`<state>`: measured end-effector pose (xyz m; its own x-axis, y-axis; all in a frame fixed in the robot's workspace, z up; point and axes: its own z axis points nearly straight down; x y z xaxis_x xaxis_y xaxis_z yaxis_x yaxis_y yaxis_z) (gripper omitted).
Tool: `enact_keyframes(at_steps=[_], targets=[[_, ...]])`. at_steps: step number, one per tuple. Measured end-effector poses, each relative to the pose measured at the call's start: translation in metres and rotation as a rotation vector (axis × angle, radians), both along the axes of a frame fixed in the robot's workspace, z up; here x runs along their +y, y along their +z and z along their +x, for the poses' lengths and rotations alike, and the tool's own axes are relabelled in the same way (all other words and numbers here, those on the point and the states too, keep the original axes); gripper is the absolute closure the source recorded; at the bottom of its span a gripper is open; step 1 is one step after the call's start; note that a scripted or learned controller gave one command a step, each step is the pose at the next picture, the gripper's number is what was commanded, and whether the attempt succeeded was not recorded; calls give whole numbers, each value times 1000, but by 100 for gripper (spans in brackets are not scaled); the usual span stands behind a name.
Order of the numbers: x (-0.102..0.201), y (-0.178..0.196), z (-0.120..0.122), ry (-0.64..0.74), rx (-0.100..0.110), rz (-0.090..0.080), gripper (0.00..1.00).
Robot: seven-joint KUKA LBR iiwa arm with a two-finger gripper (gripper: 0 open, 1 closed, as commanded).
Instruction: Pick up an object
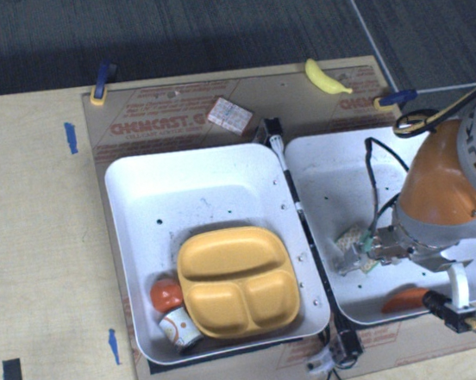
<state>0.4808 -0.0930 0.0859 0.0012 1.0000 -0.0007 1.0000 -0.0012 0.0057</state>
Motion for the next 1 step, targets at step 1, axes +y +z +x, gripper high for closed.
enact_keyframes(at_steps=[1], targets=[[0,0,2,0,3,0,0]])
